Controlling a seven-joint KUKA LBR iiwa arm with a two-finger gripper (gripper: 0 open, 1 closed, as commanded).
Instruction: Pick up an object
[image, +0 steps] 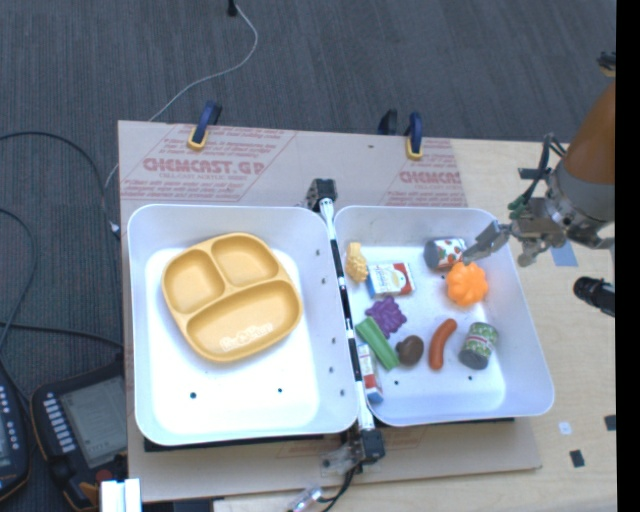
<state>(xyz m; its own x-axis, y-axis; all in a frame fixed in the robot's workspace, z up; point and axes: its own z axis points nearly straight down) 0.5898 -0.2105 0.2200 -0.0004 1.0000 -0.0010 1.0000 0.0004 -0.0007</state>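
Our hand (497, 240) hovers above the orange plastic pumpkin (466, 284) in the right white bin (520, 395); we cannot tell its grip.

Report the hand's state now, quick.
Hand: cannot be told whether open or closed; it hangs over the right bin, above the orange toy, with nothing seen held.

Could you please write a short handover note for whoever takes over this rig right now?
Gripper: open, holding nothing, at the right bin's far right rim, beside the orange pumpkin and a grey can lying on its side.
Right bin also holds: corn, red-and-white carton, purple grapes, green vegetable, brown potato, sausage, green-labelled can.
Left bin: yellow divided plate.
Done: nothing lifted.
Left: grasp one object and raise it.
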